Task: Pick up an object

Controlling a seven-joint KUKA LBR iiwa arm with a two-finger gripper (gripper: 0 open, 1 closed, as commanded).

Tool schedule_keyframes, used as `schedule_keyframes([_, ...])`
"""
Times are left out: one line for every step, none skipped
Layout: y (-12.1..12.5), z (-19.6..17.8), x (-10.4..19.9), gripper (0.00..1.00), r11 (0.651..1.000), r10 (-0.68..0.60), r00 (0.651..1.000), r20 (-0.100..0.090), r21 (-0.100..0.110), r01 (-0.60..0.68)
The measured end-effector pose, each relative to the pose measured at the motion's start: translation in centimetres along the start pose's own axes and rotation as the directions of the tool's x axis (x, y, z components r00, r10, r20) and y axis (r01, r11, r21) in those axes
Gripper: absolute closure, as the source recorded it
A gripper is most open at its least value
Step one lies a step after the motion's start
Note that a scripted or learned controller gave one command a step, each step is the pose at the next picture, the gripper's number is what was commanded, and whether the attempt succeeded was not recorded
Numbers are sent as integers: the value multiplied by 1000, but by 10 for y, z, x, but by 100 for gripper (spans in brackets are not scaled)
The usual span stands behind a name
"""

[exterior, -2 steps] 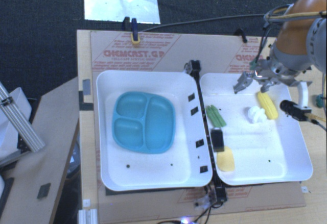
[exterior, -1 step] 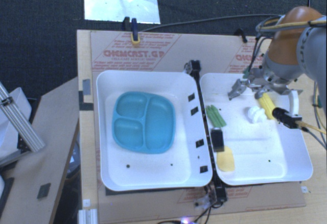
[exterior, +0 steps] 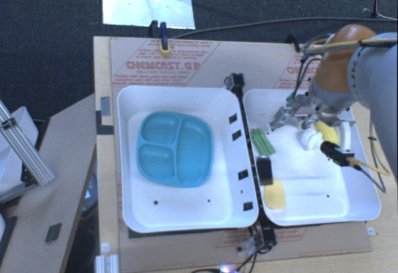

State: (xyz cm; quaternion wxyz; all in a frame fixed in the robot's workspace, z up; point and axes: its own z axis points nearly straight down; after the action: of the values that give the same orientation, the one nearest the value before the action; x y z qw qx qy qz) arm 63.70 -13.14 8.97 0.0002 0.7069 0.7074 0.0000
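Note:
My gripper hangs low over the back left part of the right bin, and nothing can be seen held in it. A green stick-like object lies just below and to its left, by the bin's left wall. Nearer the front along that wall lie a black block and a pale yellow piece. To the right of the gripper, under the wrist, a small white object sits beside a yellow object that the arm partly covers.
The left bin holds a blue divided plate. A black-clipped divider runs between the two bins. The grey arm with its orange band covers the right bin's back right corner.

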Motion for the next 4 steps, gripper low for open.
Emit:
schedule_keyframes([1,-13,0,100,1000,1,1000,0,-5,-1])
schedule_keyframes([-3,-70,8,100,1000,-4,1000,0,-5,4])
schedule_keyframes([-1,-124,8,100,1000,-4,1000,1,-7,4])
schedule_keyframes([-9,-119,62,100,1000,-7,1000,-1,-1,7])
